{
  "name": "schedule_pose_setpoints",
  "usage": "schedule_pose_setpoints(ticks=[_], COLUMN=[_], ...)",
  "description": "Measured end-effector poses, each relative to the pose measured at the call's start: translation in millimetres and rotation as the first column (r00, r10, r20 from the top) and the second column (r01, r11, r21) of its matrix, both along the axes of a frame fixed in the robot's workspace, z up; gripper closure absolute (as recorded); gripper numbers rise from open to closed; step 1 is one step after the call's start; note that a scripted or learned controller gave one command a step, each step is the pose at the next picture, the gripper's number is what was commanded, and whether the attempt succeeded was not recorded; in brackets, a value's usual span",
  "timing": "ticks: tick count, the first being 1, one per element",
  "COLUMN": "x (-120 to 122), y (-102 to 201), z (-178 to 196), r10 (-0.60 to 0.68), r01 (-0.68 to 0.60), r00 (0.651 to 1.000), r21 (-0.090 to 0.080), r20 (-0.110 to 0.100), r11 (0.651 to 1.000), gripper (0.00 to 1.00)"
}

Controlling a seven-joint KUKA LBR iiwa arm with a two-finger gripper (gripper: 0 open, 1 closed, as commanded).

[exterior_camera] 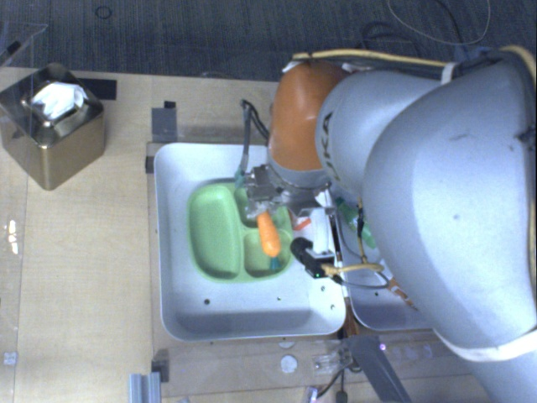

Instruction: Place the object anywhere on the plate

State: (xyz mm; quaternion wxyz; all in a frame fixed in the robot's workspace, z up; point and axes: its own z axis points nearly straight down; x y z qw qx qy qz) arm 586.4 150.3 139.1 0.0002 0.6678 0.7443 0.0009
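Pale wooden tabletop [84, 292] seen from above. At far left stands an open tan square box [63, 154] holding crumpled white material [57, 99], which has no part in the task.

Centre-left is a shallow white plastic bin [243, 313]. In it lies a light-green divided plate [214, 229], with one large compartment on the left and smaller ones on the right.

The task's thing, a small orange carrot-shaped object [268, 236], is over the plate's right-hand compartments. It runs roughly lengthwise, with its upper end just beneath the wrist of the grey arm with the orange band [436, 183].

Whether the jaws are wide, narrow or closed on the object cannot be told, nor whether the object rests on the plate or hangs just above it.

Judged state of task: the object has reached the plate's area. What is left is release, if it is held, and withdrawal of the arm.

At right, a second white bin [377, 313] shows partly beneath the arm.

No brand, label or legible writing can be made out.
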Motion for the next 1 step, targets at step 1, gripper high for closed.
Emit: schedule_pose_setpoints(ticks=[1], x=[0.1], y=[0.0], z=[0.2], r10=[0.000], r01=[0.000], r00=[1.000], r21=[0.000], r20=[0.000], r11=[1.000], gripper=[0.00])
